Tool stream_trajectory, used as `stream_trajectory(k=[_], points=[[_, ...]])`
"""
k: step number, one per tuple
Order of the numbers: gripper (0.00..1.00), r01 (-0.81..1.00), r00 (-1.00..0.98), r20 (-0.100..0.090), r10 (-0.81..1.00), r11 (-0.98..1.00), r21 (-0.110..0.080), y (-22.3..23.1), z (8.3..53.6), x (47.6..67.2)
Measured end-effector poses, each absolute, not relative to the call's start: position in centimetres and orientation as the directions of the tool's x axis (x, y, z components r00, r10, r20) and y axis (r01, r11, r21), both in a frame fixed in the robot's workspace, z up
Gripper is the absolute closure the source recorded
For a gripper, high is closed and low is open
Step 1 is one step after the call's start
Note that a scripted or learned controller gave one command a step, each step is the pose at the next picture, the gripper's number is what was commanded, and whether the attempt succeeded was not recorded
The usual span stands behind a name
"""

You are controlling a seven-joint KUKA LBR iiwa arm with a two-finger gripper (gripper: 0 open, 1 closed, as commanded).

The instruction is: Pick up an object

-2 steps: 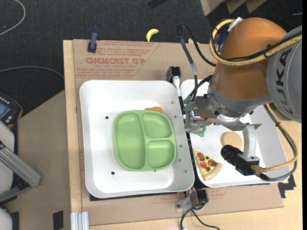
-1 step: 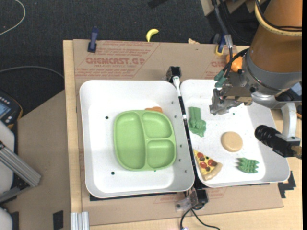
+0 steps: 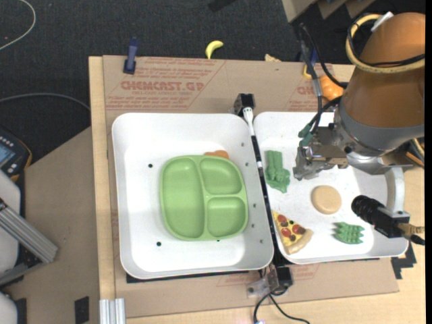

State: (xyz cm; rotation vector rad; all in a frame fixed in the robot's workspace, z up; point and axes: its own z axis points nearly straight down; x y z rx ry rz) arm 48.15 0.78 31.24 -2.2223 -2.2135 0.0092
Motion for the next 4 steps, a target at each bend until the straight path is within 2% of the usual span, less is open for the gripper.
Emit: stream_trajectory(k=[1,2,3,4], points=[[1.00,1.000,-0.005,0.001,1.000,0.005,-0.005,6.0,29.3,47.9],[1.00,1.000,0.001,0.000,1.000,-0.001,0.008,4.0,35.6,48.0],[1.00,1.000,-0.009,0.001,1.000,0.009,-0.011,13.3,26.7,47.8],[1.00,1.000,-0.012,0.007,1.000,0.012,0.010,23.2,34.8,47.9]])
